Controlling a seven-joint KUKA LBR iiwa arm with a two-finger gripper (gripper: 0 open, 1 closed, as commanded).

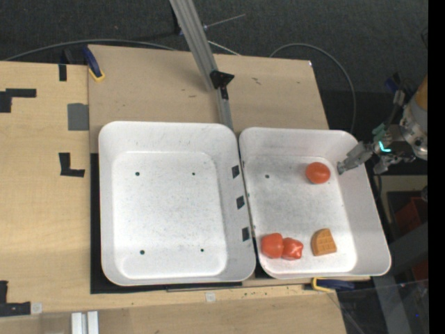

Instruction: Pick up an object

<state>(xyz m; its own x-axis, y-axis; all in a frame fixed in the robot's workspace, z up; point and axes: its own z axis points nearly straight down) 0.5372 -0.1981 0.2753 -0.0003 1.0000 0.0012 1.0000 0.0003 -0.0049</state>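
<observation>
The right bin point(361, 207) holds a round orange-red ball point(318, 172) near its far right. Along its front edge lie two red pieces point(272, 245) point(293, 249) touching each other, with a tan waffle-like block point(323, 242) beside them. My gripper point(360, 165) hangs over the right bin's right rim, just right of the ball and apart from it. Its fingers point(348, 162) are spread open with nothing between them.
The left bin point(167, 200) stands against the right one, with dark clips along the shared wall. A metal pole point(198, 40) slants in from the top toward the bins' far junction. A blue-and-yellow clamp point(95, 65) sits at the bench's back left.
</observation>
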